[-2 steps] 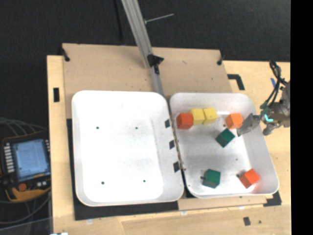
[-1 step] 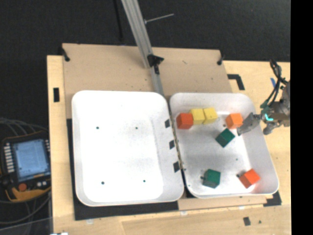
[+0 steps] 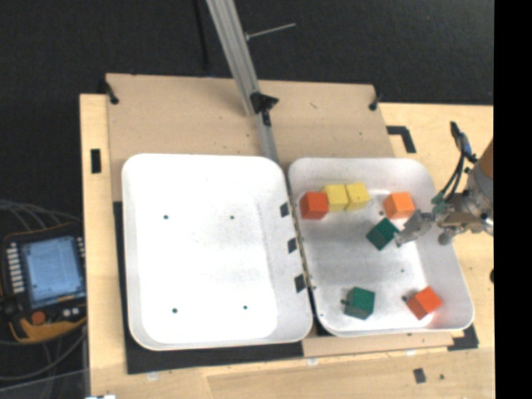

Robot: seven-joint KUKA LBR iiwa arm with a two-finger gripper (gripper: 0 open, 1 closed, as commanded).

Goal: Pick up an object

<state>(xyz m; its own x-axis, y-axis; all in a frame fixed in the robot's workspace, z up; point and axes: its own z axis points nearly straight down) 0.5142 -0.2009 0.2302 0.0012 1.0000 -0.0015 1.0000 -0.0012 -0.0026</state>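
The right bin (image 3: 440,260) holds several blocks. Along its far side sit a red-orange block (image 3: 313,204), two yellow blocks (image 3: 337,196) (image 3: 357,194) and an orange block (image 3: 400,204). A dark green block (image 3: 381,235) lies mid-bin. Nearer the front are another green block (image 3: 359,302) and an orange block (image 3: 424,302). My gripper (image 3: 426,233) hangs over the bin's right side, open, with nothing between its fingers. One fingertip (image 3: 406,235) is just right of the mid-bin green block and below the orange one.
The left bin (image 3: 141,248) lies beside the right one, their rims meeting at a row of dark clips (image 3: 293,243). A slanted metal pole (image 3: 237,48) rises behind the bins. A handheld control pendant (image 3: 46,273) sits at the far left.
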